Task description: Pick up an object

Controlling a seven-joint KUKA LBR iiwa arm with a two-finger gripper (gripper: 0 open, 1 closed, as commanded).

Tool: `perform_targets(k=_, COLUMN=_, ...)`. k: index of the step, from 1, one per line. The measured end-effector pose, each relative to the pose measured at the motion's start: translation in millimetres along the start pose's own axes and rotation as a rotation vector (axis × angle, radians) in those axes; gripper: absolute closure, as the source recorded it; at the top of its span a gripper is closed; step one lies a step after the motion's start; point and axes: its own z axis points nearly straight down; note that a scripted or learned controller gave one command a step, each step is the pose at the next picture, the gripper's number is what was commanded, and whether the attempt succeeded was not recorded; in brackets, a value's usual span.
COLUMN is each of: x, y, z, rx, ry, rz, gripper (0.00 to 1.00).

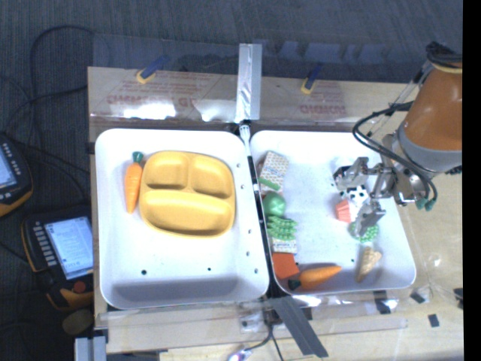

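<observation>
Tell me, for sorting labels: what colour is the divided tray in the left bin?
Yellow; the divided tray shows plainly in the camera view.

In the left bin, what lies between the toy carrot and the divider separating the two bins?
In the camera view, the yellow sectioned tray lies between the toy carrot and the divider.

In the right bin, the widest bare floor lies in the middle, from 12 o'clock down to about 5. Its 9 o'clock wall is crowded: a patterned box, green toys and an orange block stand in a line. A carrot blocks 6 o'clock. The pincer and arm fill 3 o'clock above a pink piece and a cone. In the left bin, a yellow tray takes the centre, with another carrot at 9; bare floor runs along 6 o'clock.
</observation>
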Motion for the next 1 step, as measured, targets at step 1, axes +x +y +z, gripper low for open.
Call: perform_targets(k=1, x=-35.0, y=-66.8, z=135.9, rx=0.006, ry=-0.012, rz=-0.144, gripper=0.00)
